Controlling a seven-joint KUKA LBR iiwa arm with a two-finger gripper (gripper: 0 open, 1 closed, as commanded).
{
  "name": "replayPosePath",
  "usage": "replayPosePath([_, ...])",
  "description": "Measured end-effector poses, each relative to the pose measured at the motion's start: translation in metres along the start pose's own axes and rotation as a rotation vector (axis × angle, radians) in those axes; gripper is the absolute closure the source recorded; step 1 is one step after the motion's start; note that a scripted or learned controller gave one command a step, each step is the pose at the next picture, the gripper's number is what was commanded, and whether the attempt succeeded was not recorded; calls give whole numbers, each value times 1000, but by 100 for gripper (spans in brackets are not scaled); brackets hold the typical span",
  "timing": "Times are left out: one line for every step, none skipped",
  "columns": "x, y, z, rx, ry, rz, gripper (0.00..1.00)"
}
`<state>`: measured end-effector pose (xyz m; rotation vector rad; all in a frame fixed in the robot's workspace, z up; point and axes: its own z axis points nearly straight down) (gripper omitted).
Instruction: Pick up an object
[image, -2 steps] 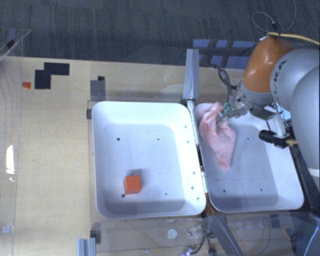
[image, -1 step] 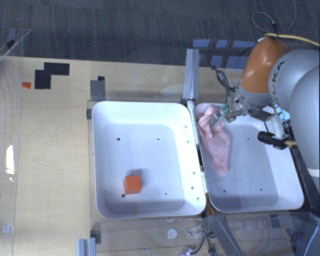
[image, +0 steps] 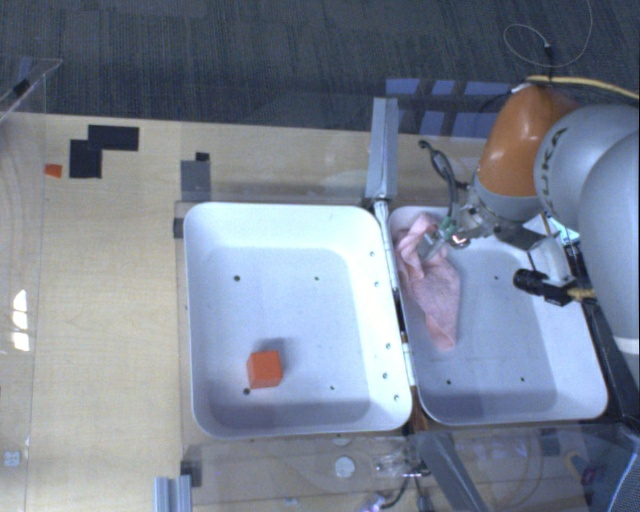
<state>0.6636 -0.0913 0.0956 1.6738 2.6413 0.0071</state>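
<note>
Pink cloth (image: 432, 288) lies crumpled in the right bin (image: 520, 385), bunched against its left wall and trailing down toward the middle. Its upper end looks gathered and slightly lifted, right where the tool (image: 447, 235) meets it. I read this as the object being tried for.

From my feed the tool sits at the cloth's top edge, touching or just above it. I cannot tell whether it is open, closed, or gripping the fabric; the wrist hides the working end. So I won't call it a hold.

The arm (image: 560, 160) comes in from the right, its orange band (image: 515, 140) above the bin's upper rim. That steep approach makes sense for a soft thing pressed against a wall.

Left bin (image: 290, 230) holds a small orange block (image: 265, 369) near its lower left, well apart from the tool. Not in play now, I judge.

On the worktop (image: 100, 300) to the far left: black markers (image: 100, 148) and a tiny orange square (image: 53, 171).

Risk, as I see it: cloth may slip out or drag along the wall instead of lifting.
</note>
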Motion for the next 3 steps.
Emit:
replayPosePath([7, -30, 1, -9, -2, -92, 0])
replayPosePath([6, -30, 1, -9, -2, -91, 0])
replayPosePath([7, -26, -12, -16, -4, -94, 100])
